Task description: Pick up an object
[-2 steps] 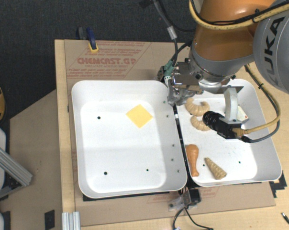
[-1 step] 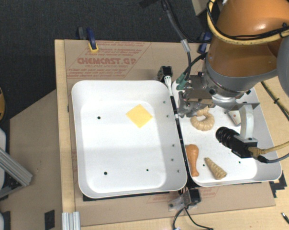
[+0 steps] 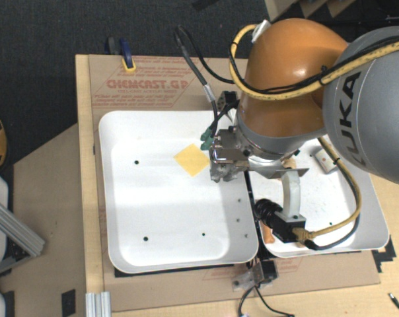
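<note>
Overhead slanted view of the table (image 3: 87,177) with two shallow white bins side by side. The left bin (image 3: 153,236) occupies the centre and lower left of the frame; the right bin (image 3: 358,223) lies at the lower right, largely covered by the arm (image 3: 358,111). A flat yellow square object (image 3: 191,159) rests on the floor of the left bin, right of centre in its upper half. The gripper (image 3: 220,156) hangs at centre frame just right of this object, near the wall shared by the bins; whether its fingers are parted or closed cannot be told, and nothing is seen held. Risk assessment: the object appears thin and flush with the bin floor, so a descent may close above it or merely push it aside. Because the gripper stands beside the object rather than over it, an uncorrected descent would likely meet bare floor or the dividing wall. The loose cables (image 3: 206,84) trailing from the wrist could also snag on the bin rim.
</note>
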`<state>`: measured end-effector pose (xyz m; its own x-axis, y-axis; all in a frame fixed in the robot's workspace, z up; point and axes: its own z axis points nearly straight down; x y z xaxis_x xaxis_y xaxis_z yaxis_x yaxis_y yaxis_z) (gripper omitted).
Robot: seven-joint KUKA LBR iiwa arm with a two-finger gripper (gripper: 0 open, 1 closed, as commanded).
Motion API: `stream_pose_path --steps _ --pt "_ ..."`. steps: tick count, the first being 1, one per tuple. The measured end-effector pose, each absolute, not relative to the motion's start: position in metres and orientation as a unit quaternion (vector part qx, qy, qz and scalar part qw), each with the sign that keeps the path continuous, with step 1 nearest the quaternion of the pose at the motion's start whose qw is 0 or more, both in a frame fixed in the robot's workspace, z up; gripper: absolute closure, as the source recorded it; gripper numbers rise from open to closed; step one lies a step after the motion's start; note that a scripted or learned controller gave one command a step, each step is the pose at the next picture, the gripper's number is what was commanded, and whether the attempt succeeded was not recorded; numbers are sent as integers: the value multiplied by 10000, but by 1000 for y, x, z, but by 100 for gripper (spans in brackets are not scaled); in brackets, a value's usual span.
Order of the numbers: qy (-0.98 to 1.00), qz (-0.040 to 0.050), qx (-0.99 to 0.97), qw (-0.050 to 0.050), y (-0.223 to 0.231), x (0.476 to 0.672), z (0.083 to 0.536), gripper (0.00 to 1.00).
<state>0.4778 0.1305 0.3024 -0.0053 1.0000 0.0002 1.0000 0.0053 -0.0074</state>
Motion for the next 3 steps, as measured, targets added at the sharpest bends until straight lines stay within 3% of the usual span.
stream_pose_path --steps 1,2,3 --pt "-7069 -93 -7072 -57 106 481 469 100" --pt "-7087 38 -7055 26 156 478 363 100" --pt "-7083 52 -7059 30 190 477 278 100"
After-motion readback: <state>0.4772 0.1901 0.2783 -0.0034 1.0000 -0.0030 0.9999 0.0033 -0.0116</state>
